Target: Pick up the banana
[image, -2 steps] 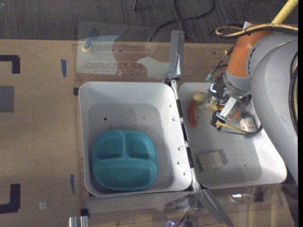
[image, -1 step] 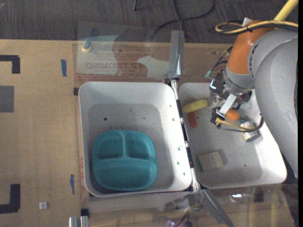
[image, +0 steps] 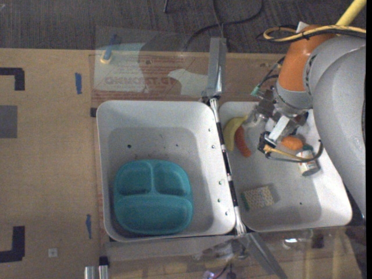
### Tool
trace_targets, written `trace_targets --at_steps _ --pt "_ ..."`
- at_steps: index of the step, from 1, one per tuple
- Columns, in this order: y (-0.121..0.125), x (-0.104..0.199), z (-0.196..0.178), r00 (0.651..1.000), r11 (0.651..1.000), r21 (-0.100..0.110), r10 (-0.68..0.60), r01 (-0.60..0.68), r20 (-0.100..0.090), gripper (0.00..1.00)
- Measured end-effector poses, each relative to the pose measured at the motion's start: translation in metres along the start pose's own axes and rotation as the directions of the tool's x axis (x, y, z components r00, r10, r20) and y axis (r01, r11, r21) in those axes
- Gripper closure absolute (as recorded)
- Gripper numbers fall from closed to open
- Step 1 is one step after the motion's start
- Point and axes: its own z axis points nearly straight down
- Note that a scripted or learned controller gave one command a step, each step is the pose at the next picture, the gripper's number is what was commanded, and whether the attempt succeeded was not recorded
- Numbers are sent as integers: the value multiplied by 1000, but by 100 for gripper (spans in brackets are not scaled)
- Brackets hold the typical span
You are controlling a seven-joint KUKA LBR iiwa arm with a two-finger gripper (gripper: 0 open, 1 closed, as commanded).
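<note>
The banana, yellow and curved, lies against the left wall of the right bin, near its far corner. A red-orange elongated item lies right beside it, touching or nearly so. My gripper hangs low over the far part of the right bin, just right of the banana and the red-orange item. The grey arm with its orange band reaches in from the right and hides the bin's far right corner.
An orange round item and a small cylinder lie under the wrist. A speckled tan sponge-like pad lies nearer the front. The left bin holds a teal divided plate. A ridge divides the bins.
</note>
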Motion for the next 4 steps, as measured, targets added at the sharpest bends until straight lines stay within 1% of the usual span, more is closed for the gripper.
trace_targets --at_steps 1,2,3,4 --pt "-1 11 -37 1000 1000 -26 5 -5 -19 0" --pt "-8 -13 9 998 998 -26 62 -62 -23 0" --pt "-126 -105 13 935 935 -16 355 -355 -31 0" --pt "-159 -79 -207 934 934 -15 358 -358 -26 0"
